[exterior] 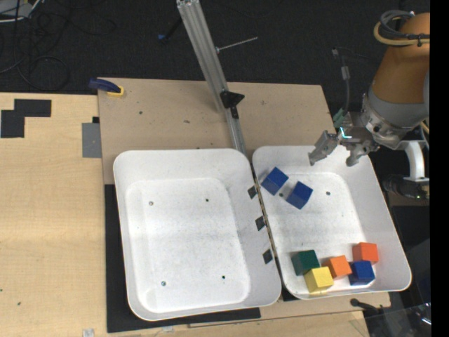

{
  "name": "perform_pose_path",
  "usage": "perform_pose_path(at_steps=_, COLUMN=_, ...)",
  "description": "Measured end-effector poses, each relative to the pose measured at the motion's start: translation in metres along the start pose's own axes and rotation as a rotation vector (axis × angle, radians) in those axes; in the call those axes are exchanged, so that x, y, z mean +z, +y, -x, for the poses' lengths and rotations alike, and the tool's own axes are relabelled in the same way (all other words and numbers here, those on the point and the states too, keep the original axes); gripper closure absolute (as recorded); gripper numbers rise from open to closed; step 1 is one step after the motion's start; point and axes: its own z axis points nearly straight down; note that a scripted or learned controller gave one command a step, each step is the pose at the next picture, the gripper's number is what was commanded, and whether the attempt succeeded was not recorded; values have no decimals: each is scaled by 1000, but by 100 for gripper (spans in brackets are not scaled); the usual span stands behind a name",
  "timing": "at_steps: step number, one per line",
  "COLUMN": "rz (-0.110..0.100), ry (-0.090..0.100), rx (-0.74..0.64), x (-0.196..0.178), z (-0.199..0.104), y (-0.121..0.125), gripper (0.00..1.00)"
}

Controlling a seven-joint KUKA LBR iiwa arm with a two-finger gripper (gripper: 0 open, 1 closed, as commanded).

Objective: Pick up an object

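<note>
My gripper hangs over the far edge of the right bin, its two fingers spread open with nothing between them. Below and to the left of it, two blue cubes lie in the bin: one near the divider, the other just right of it. At the bin's near end sits a cluster of cubes: green, yellow, orange, a red-orange one and a small blue one.
The left bin lies beside the right one, with black clips along the shared divider. A slanted aluminium rail rises behind the bins. The wooden bench spreads to the left.
</note>
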Motion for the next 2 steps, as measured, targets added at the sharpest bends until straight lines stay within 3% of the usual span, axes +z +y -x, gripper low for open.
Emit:
perform_pose_path(at_steps=1, rz=4, ry=-1, rx=0, x=-2, z=0, y=1, gripper=0)
perform_pose_path(at_steps=2, rz=-2, ry=0, rx=1, x=62, z=-4, y=-2, gripper=0)
